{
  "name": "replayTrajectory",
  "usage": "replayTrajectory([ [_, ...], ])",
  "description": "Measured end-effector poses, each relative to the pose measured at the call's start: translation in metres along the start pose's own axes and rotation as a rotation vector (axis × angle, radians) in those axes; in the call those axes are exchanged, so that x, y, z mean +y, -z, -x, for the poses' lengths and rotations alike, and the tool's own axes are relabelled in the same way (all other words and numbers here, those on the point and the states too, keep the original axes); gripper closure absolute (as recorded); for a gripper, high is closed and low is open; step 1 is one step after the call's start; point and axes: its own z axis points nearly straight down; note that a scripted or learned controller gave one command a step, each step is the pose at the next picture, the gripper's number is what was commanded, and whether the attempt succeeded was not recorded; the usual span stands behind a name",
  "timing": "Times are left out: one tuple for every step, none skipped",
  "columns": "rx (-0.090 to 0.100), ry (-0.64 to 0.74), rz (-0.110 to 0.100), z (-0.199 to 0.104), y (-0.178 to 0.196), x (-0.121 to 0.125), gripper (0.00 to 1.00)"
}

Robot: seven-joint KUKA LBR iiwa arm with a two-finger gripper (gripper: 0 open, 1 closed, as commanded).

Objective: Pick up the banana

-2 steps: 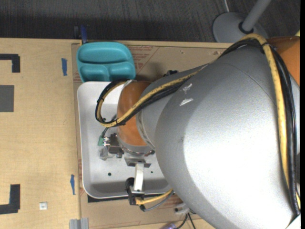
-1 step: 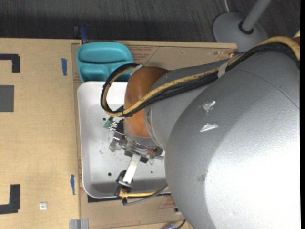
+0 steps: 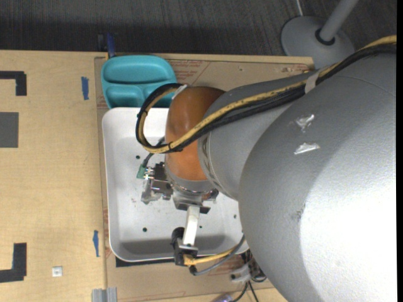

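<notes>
Arm: the grey arm (image 3: 315, 168) comes in from the right and covers most of the right half of the view; its orange band (image 3: 189, 131) sits over the upper middle of the white bin.
End effector: the end effector (image 3: 151, 184) hangs low over the left part of the white bin (image 3: 119, 168), just below the orange band; how wide it stands I cannot tell, since the metal parts are too small and cluttered to read.
Cables: a black and yellow cable bundle (image 3: 151, 145) loops out from the wrist over the bin.
Banana: hidden; I cannot tell where it lies.
Teal tray: a teal compartment tray (image 3: 135, 77) lies just beyond the bin's far edge, touching it.
Table: tan table (image 3: 50, 168) with blue tape marks (image 3: 85, 88) left of the bin.
</notes>
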Motion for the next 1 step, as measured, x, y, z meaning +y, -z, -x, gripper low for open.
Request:
replayTrajectory([
  [0.003, 0.04, 0.004, -0.0022, -0.0795, 0.0006, 0.0],
])
